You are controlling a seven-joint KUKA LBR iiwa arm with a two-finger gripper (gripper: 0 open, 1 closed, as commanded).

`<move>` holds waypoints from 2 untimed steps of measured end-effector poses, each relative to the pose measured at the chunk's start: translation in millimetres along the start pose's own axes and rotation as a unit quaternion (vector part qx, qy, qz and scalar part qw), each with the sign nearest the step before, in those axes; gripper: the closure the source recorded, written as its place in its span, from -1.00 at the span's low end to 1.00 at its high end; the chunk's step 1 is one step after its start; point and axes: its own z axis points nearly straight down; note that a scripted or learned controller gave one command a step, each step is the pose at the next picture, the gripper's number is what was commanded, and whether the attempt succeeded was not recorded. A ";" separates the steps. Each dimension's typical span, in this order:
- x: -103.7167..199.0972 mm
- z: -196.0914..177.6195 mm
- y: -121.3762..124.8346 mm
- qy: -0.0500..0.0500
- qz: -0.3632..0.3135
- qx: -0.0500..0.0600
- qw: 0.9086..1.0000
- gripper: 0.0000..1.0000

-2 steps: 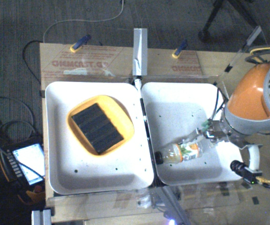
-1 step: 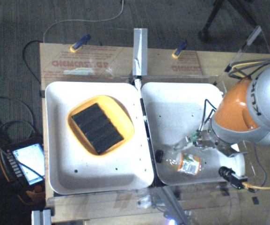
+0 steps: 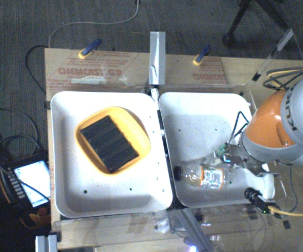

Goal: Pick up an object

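A clear plastic bottle (image 3: 202,175) lies on its side near the front of the right bin (image 3: 204,119), its dark cap pointing left and a white label around its middle. The gripper (image 3: 226,155) reaches in from the right under the arm's orange band (image 3: 267,122), low over the bottle's right end. Whether it touches the bottle is hidden by the wrist. In the left bin (image 3: 67,193), a yellow dish (image 3: 136,124) holds a black ribbed block (image 3: 109,142).
A metal divider post (image 3: 157,56) stands behind the gap between the bins. Two blue-and-yellow clamps (image 3: 90,48) (image 3: 201,55) sit on the cardboard at the back. Cables trail beside the arm at the right bin's front corner (image 3: 261,201).
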 end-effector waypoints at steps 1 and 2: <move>-15.3 1.2 50.4 -0.002 -0.004 0.002 1.000 -1.00; -18.5 3.8 128.6 -0.003 0.002 0.003 1.000 -1.00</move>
